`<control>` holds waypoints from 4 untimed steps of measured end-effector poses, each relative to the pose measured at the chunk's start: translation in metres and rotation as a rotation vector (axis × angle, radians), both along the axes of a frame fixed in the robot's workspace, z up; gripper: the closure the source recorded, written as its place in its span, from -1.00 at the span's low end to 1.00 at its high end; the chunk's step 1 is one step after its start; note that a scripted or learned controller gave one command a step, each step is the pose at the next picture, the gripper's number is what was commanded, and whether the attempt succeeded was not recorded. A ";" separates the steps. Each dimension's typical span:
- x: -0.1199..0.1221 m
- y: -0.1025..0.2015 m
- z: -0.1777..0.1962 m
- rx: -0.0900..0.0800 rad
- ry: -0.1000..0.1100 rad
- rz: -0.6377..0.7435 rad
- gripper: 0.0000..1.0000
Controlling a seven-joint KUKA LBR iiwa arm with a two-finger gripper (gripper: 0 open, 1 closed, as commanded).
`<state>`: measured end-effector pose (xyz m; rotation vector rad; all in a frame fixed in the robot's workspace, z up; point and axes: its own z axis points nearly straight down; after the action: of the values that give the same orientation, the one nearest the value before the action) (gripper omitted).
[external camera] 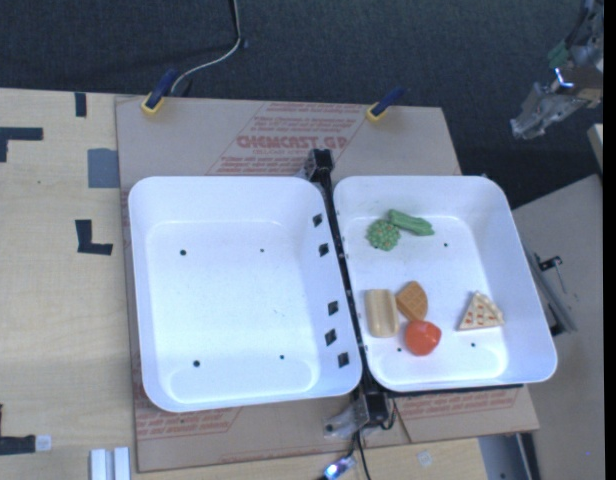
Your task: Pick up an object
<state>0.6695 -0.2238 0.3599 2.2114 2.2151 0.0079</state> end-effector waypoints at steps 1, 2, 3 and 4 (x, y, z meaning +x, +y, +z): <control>-0.001 0.001 -0.004 0.002 0.011 -0.001 1.00; -0.001 0.001 -0.007 0.003 0.012 -0.001 1.00; -0.004 0.002 -0.143 0.008 0.026 -0.001 1.00; 0.000 0.004 -0.021 0.001 0.002 0.000 1.00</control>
<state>0.6695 -0.2201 0.3390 2.2125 2.2165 0.0070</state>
